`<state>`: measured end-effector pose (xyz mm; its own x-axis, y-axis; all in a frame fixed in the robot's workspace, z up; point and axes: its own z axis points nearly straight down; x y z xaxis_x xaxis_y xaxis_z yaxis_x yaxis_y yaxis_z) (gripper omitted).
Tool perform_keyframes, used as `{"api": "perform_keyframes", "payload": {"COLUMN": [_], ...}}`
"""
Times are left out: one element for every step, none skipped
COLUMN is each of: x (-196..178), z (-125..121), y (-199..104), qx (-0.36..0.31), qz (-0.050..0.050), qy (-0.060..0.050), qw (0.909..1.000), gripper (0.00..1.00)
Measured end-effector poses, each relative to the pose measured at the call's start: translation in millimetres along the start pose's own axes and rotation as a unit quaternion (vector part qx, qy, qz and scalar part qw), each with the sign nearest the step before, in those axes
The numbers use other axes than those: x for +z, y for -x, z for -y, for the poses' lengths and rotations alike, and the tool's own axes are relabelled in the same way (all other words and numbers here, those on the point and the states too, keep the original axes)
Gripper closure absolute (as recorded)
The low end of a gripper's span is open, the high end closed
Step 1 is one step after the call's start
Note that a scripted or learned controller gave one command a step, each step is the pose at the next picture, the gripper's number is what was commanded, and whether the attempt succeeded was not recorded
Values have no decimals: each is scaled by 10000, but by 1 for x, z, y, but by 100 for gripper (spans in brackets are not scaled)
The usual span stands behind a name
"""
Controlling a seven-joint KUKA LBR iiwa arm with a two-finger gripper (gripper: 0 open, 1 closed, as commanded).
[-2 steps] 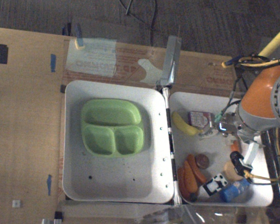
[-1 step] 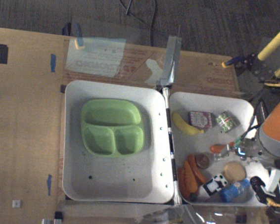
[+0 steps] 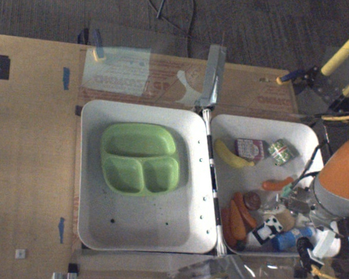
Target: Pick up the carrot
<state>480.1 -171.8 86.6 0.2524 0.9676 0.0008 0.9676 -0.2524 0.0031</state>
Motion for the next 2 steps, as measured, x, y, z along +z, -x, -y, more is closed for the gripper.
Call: {"api": "perform_keyframes", "payload": {"x": [-9,-95], "z": [0,16], "y": [1,-60], "qx": [15,1009], "qz": [5,7], "qy": [7,-25], "qw": [10000,9949], "gripper": [100,100]}}
